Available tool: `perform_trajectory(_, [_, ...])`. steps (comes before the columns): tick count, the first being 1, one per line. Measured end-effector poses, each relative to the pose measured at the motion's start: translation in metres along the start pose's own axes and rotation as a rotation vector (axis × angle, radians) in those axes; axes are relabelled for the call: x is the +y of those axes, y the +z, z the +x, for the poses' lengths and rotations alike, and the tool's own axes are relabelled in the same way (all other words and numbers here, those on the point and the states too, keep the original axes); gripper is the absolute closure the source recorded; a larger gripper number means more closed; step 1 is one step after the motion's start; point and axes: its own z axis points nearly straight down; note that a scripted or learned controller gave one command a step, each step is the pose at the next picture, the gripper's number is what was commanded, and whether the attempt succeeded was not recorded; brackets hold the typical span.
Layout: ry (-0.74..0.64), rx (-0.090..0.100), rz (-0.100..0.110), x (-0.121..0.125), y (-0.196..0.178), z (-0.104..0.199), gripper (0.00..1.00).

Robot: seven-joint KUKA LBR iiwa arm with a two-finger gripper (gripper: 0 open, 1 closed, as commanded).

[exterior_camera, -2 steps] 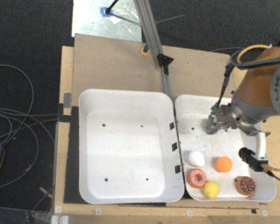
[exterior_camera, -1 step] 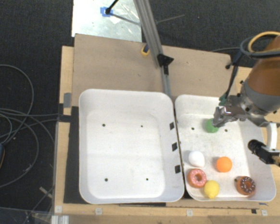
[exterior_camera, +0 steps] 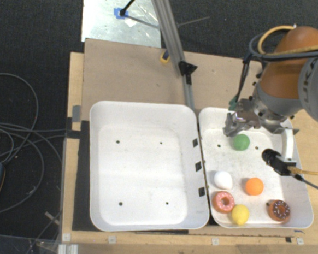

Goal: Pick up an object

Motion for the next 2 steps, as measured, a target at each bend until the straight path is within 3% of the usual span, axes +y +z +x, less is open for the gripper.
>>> perform_trajectory(2, [0.000,0.000,0.002,0.021,0.011,0.114,1.00])
